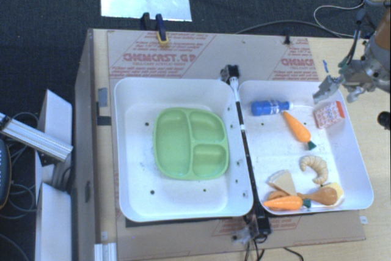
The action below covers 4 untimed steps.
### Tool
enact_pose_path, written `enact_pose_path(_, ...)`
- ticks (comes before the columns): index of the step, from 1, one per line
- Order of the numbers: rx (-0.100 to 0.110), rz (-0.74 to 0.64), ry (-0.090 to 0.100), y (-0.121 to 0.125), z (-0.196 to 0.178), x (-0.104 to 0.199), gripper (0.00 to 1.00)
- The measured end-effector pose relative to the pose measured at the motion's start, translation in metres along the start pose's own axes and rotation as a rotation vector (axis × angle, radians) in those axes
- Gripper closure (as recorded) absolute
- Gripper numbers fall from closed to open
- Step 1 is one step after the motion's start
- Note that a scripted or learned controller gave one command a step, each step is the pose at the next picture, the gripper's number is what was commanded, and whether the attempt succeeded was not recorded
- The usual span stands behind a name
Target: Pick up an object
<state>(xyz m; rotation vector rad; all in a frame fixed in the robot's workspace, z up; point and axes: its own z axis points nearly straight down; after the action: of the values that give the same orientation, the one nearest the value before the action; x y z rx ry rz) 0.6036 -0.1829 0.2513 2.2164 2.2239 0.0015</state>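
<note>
Two shallow white bins sit side by side on the bench. The left bin holds one thing: a pale green divided plate with three compartments, lying flat near the bin's middle.

The right bin holds seven things. One blue bottle with a white cap lies on its side near the far left corner. Two toy carrots are there: one carrot lies at a slant just right of the bottle, and a second carrot lies along the near wall. One red-and-white packet rests near the far right wall. One pale croissant curls in the middle of the bin. One cream wedge touches the second carrot from above. One tan drumstick-shaped piece lies just right of that carrot, its near end partly hidden against the wall.

The end effector hangs over the right bin's far right corner, just above the packet and apart from it. Its metal parts blur together, so I cannot tell how its opening stands. The arm is cut off at the right edge.
</note>
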Motion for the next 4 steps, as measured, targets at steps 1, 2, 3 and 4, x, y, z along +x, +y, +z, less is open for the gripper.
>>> enact_pose_path(1, 0.002, -0.002, 0.001, 0.025, 0.077, 0.007, 0.00)
enact_pose_path(2, 0.002, -0.001, 0.001, 0.018, 0.168, 0.026, 0.00)
enact_pose_path(3, -0.002, -0.003, 0.000, 0.019, 0.156, 0.025, 1.00)
enact_pose_path(4, 0.001, -0.001, 0.001, -0.020, 0.158, 0.083, 1.00)
